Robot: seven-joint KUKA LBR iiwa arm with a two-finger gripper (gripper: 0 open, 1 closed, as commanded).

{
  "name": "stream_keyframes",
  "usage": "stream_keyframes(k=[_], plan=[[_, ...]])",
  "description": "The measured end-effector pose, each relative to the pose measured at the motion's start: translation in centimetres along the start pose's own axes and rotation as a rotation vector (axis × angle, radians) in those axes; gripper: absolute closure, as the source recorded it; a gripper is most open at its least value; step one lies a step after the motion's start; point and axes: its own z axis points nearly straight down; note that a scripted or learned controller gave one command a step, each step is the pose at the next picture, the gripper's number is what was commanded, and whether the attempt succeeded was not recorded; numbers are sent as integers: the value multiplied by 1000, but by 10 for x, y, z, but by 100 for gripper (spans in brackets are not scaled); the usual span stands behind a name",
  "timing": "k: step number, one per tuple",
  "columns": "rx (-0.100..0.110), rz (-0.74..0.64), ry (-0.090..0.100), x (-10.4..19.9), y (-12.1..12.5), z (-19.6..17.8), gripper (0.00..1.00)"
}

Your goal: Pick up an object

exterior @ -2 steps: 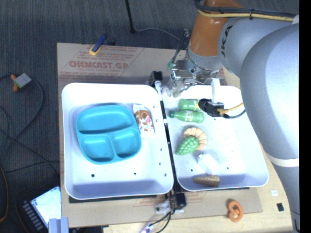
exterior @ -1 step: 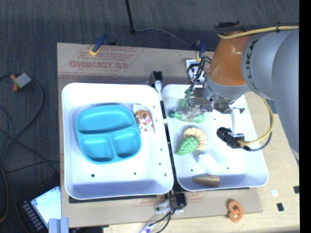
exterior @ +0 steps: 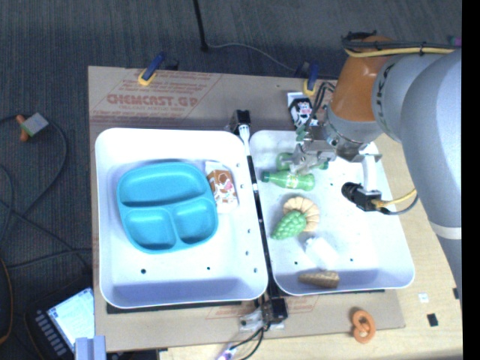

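In the right bin [exterior: 394,265], a green bottle [exterior: 287,178] lies on its side near the back left. My gripper [exterior: 306,156] hangs right over the bottle's far end, low in the bin, below the orange wrist band [exterior: 358,81]. A green bumpy toy [exterior: 288,224] lies in the bin's middle, touching a tan ring-shaped pastry [exterior: 303,204]. Nearer the front are a white crumpled object [exterior: 321,247] and a brown cork-like piece [exterior: 320,279]. Nothing visibly hangs from the gripper.
The left bin [exterior: 112,276] holds a blue divided plate [exterior: 166,205] and a small brown-and-white packet [exterior: 222,187] by the shared wall. A small pretzel-like toy [exterior: 363,323] lies on the bench in front of the right bin. The big grey arm covers the right side.
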Motion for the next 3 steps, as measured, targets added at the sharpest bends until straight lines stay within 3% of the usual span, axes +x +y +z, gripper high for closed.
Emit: stream_keyframes(k=[1,2,3], plan=[[2,-4,4,111,23,-55,100],[5,1,0,41,-23,-54,100],[5,0,1,42,-23,-54,0]])
